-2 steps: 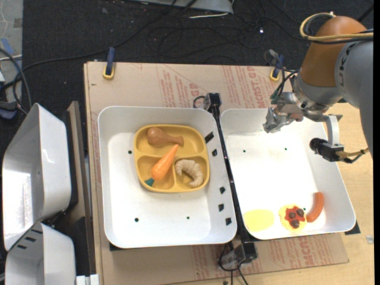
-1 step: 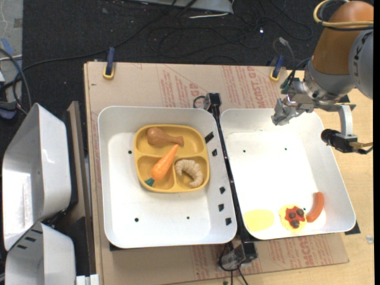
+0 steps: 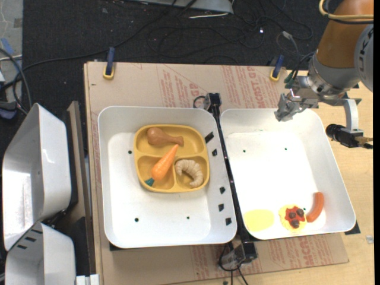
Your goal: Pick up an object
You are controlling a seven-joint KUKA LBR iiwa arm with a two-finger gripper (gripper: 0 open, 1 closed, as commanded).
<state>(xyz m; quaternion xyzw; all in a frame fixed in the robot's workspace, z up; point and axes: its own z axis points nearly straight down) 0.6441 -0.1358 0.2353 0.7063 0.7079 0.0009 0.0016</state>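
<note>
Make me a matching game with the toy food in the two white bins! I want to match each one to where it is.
Things:
1. carrot
2. drumstick
3. sausage
4. shrimp

Places:
A. right bin, near the front right corner
B. yellow plate, top compartment
C. yellow plate, lower right compartment
D. yellow plate, lying across the middle divider

Pairs: 1-D, 2-B, 3-A, 4-C
</note>
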